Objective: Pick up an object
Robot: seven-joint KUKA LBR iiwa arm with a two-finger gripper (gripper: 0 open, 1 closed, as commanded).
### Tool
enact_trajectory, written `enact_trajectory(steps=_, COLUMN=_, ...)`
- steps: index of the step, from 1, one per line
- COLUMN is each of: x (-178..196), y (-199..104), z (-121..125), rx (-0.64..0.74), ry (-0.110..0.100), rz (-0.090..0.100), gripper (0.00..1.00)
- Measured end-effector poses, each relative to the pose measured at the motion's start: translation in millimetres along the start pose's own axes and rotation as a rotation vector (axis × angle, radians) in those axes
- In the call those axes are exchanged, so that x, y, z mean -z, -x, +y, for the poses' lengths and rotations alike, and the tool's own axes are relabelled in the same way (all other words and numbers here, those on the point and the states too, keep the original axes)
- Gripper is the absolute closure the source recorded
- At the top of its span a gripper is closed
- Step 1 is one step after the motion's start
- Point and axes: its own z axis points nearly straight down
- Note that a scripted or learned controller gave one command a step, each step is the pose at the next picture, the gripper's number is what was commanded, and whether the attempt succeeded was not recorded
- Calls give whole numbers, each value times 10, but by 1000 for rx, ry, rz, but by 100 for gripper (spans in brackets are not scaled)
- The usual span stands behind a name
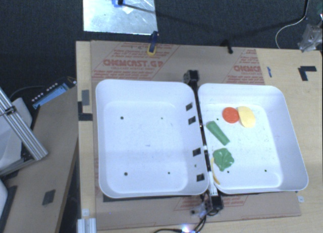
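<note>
Orange disc [230,115], yellow piece [247,116], two green pieces in right bin [290,126]

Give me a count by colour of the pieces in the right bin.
Green: 2, a long piece and a lumpy piece
Orange-red: 1, a round disc
Yellow: 1, an oval piece
Total: 4, not counting a thin yellowish sliver at the left wall, too small to identify.

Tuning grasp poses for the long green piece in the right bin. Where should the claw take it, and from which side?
Grip the long green piece at mid-length, claw closing across its narrow width, coming straight down from above. It lies flat on the right bin floor, slanted upper left to lower right. It lies apart from the orange disc and green lump, so both flanks look free.
</note>
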Motion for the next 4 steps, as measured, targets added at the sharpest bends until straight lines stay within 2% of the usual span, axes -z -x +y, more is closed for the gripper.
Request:
enact_trajectory(steps=2, x=438, y=-13, z=1, rx=5, ry=0, rz=1, gripper=100)
enact_trajectory(steps=4, x=553, y=-13, z=1, rx=5, ry=-2, rz=1, gripper=100)
